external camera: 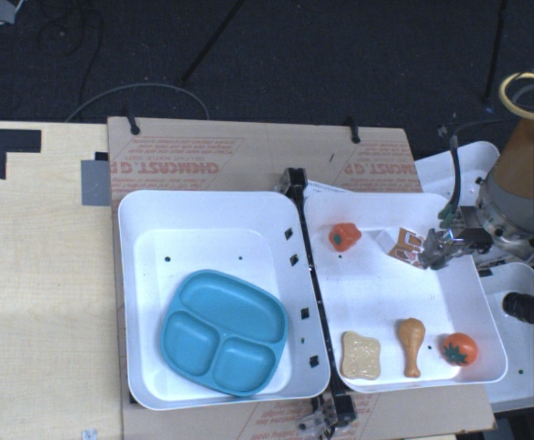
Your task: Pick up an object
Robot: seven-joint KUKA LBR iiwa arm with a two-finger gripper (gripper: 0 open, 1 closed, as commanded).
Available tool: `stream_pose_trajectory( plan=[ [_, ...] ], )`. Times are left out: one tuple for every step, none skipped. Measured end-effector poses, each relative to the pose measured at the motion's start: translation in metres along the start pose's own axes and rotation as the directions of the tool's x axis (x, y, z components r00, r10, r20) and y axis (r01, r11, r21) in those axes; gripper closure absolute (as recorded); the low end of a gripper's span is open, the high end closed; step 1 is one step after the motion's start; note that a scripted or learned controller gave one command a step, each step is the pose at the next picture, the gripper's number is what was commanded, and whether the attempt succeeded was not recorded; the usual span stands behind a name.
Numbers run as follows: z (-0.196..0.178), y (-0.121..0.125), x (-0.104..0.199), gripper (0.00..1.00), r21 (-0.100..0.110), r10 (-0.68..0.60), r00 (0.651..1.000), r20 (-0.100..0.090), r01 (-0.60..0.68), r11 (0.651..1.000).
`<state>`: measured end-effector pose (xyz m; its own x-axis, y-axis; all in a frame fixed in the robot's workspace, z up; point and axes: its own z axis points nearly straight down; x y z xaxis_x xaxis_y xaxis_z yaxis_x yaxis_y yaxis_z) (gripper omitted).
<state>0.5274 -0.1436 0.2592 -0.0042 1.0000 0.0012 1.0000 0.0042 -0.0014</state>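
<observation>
Your gripper (429, 250) sits low in the right bin (386, 218), its fingers closed on a small brown-and-white packet (407, 244). Red pepper (344, 236) nearby; toast (361, 356), drumstick (412, 343), tomato (460, 348) along the front.

Blue tray (223, 331), 2 white bins (143, 246), orange-red tomato (460, 348), tan bread (361, 356)

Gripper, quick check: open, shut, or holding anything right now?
Gripper: cannot be told; it sits at the right bin's upper right part, right beside a small brown packet, but a grasp isn't visible.
</observation>
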Motion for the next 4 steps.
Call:
stream_pose_trajectory(
  plan=[
    [-0.003, 0.015, 0.055, 1.00, 0.001, 0.000, 1.000, 0.000, 0.000, 1.000],
    [-0.006, 0.030, 0.101, 1.00, 0.000, 0.001, 1.000, 0.001, -0.001, 1.000],
    [0.001, 0.054, 0.156, 1.00, 0.001, -0.001, 1.000, 0.000, 0.001, 1.000],
    [0.012, 0.069, 0.215, 1.00, 0.001, 0.001, 1.000, 0.001, -0.001, 1.000]
  ],
)
